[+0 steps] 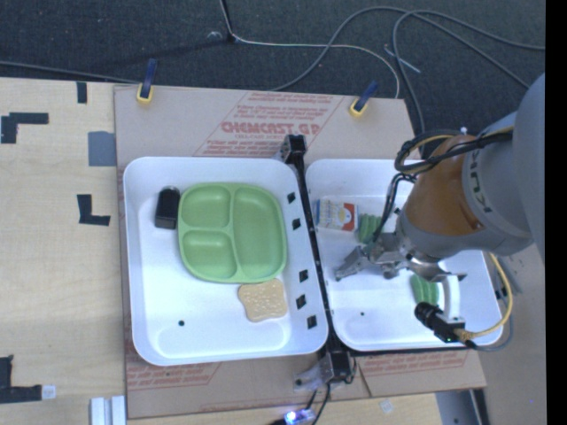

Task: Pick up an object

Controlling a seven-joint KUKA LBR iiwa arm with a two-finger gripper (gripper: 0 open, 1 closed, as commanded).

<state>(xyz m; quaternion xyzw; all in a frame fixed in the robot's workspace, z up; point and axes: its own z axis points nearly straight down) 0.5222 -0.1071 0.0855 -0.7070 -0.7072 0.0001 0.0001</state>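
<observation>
My gripper [353,264] hangs low over the left middle of the right bin [390,330], with the grey arm and its orange band coming in from the right. Just behind it lies a small white and red packet [337,213], and a green object [368,228] sits beside the packet, partly under the wrist. A second green object [425,289] lies to the gripper's right, half hidden by the arm. I see nothing held in the gripper.
The left bin [146,264] holds a green divided plate [233,233], a small black block [166,208] at the plate's left, and a tan toast-like piece [263,300] in front of it. A black clip strip [306,237] runs between the bins.
</observation>
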